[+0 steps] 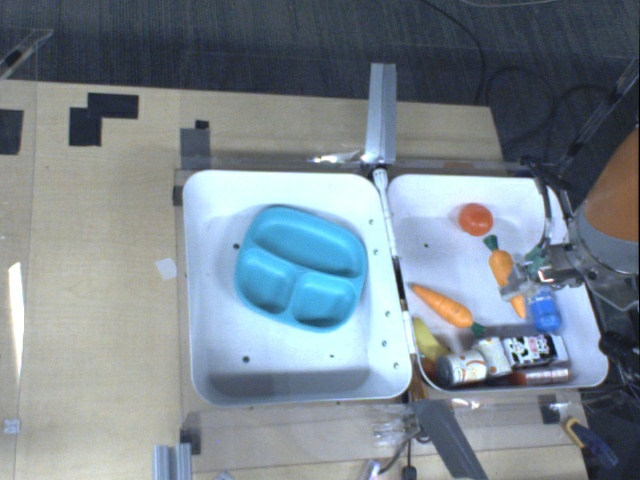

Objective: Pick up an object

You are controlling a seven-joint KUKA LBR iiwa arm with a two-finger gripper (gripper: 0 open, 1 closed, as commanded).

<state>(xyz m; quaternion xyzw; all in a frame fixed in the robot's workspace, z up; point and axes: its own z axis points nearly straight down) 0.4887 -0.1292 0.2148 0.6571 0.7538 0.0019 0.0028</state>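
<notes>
A: At the bench, we see 2 white bins side by side. The left bin (205, 298) carries a blue tray (300, 266) with 3 compartments. The right bin (440, 203) holds the clutter: a tomato (475, 218) near the far wall, a small carrot (499, 264), a long carrot (441, 305), a yellow piece (428, 339) by the divider, a blue item (546, 312), and a can (462, 370) and carton (525, 349) along the near wall.

B: And the gripper (535, 278)?

A: It sits low over the right side of that bin, between the small carrot and the blue item, close to both. We cannot tell whether the jaws stand open or closed; the metal there blurs together, and nothing is plainly between them.

B: What could go wrong from here?

A: In our judgement, the crowding. A closing jaw could clip the carrot's tip or nudge the blue item away, and either could slip out. The bin's right wall is near, too, and could block a finger.

B: What stays unclear?

A: The arm (610, 208) is cut off at the right edge, the blue item's shape is uncertain, and the carton's print is too small to read.
</notes>
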